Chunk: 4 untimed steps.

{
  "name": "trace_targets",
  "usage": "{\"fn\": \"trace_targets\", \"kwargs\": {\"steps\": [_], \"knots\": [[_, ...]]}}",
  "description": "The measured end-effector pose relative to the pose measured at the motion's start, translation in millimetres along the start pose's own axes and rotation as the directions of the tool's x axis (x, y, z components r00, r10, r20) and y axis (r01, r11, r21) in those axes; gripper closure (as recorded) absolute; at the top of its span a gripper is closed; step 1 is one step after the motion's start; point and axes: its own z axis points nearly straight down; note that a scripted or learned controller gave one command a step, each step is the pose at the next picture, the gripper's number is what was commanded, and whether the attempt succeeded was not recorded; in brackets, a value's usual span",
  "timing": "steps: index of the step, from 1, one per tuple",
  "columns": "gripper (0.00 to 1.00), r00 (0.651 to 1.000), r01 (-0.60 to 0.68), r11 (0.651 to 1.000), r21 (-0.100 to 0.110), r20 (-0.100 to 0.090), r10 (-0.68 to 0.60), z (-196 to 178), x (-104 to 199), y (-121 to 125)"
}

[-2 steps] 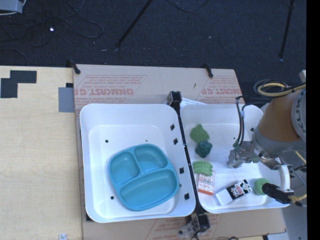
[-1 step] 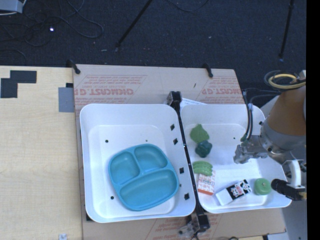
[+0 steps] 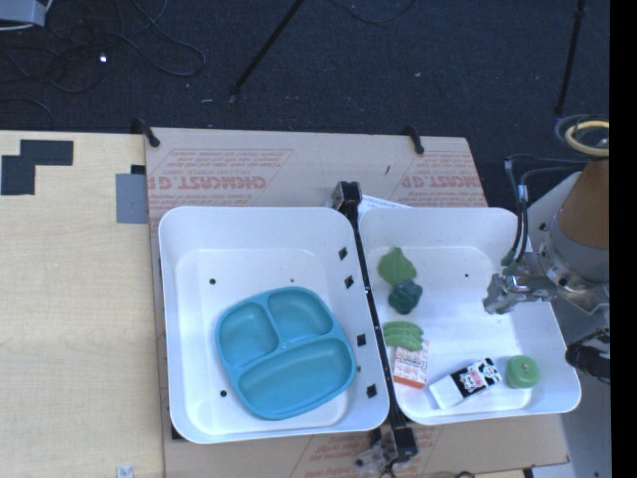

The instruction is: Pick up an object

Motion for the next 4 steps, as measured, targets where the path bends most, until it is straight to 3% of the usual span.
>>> {"fn": "trace_targets", "kwargs": {"steps": [1, 2, 4], "knots": [[1.0, 1.0, 0.001, 1.0, 0.001, 0.0, -0.001, -47, -1, 10], [1.0, 1.0, 0.004, 1.0, 0.007, -0.003, -0.003, -30, 48, 25], [1.0, 1.0, 0.005, 1.0, 0.005, -0.002, -0.005, -32, 165, 59]]}}
